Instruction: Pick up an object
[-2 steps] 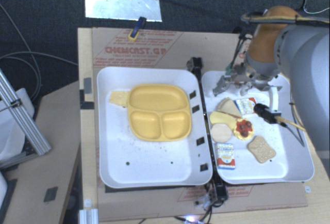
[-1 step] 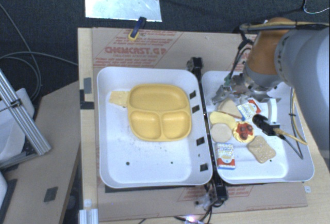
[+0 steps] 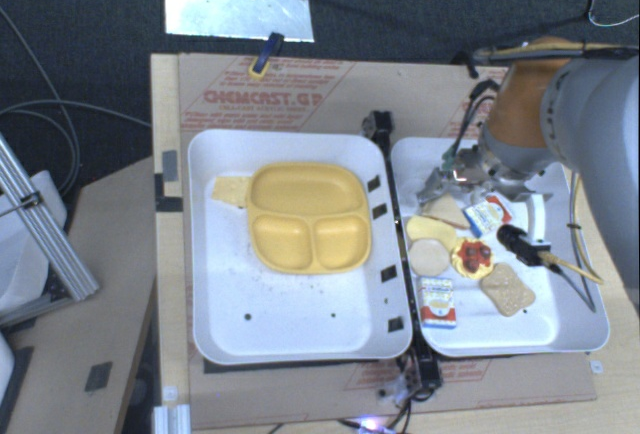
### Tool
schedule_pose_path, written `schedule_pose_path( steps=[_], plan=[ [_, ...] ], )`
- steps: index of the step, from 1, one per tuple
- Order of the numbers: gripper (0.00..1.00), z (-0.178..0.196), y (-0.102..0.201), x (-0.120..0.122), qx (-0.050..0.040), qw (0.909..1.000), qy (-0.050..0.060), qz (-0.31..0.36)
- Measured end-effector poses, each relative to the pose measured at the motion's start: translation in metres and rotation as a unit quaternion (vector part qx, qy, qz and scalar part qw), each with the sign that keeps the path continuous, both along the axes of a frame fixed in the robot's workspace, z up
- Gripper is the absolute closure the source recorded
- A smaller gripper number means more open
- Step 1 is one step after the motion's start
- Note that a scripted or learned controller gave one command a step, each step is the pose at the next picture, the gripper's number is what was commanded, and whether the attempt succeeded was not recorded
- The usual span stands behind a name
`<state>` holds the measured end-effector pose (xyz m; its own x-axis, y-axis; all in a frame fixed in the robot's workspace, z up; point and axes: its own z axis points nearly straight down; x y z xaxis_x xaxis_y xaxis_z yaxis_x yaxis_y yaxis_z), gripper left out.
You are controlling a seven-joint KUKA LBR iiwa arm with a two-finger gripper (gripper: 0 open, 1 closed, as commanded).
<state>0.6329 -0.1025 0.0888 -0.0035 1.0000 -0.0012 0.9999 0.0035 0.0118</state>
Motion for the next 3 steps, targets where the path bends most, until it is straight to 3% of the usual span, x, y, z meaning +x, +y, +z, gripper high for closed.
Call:
schedule_pose_path(
  steps=[1,2,3],
  plan=[
    [0.0,-0.004,-0.005,-0.009,0.0004,1.0,0.006,-0.001],
    [0.0,0.012,-0.066,0.0,-0.0009,1.0,0.003,-0.003],
    [0.0,0.0,-0.051,-0.018,-0.0023,1.0,-0.001,-0.001]
  ],
)
